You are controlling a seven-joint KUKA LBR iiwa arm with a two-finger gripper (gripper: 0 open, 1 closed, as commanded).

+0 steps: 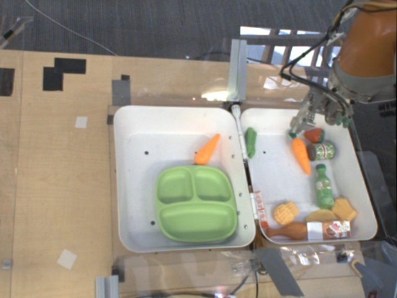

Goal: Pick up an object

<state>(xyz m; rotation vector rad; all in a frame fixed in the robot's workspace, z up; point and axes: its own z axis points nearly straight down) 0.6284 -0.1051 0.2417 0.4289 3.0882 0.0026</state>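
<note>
The grey arm with the orange band comes in from the upper right of the frame, and its two-finger gripper hangs over the upper part of the right white bin. Its fingers sit fairly narrow with nothing between them that I can make out. Just below the tips lies a small orange plastic carrot, with a red toy piece and a little green-labelled can right beside it. Further down are a green toy bottle, a yellow corn cob and some bread-coloured bits (hard to tell exactly what). A green pepper-like piece lies at that bin's left wall. The left white bin holds a light green divided plate and a second orange carrot touching its upper edge.
</note>
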